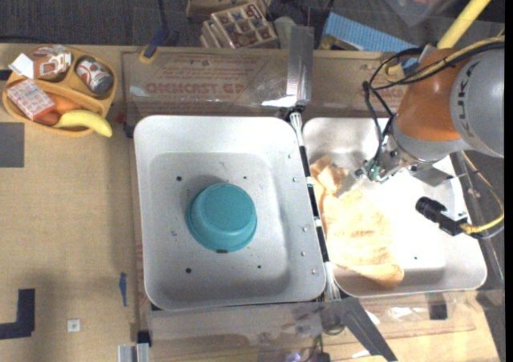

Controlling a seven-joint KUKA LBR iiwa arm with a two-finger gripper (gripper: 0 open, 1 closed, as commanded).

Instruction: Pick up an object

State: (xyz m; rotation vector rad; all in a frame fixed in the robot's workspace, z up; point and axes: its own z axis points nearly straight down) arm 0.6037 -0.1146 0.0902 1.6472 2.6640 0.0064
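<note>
Claw (358, 178) sat low in the right white bin (449, 272), at the far edge of a tan crumpled cloth (361, 232); finger opening couldn't be told. Round teal bowl (223, 217) lay upside-down in the left bin (160, 152).

- The left bin (152, 152) sits on the bench (64, 224), and the bowl (223, 217) lies upside down in its middle.
- The right bin (449, 272) stands just right of the left bin, edges touching.
- The cloth (361, 232) lies in the right bin, against the wall nearest the left bin.
- The gripper (370, 170) hangs over the cloth's far end.
- The tray of fruit and packets (56, 92) rests on the bench, left of and behind the left bin.
</note>
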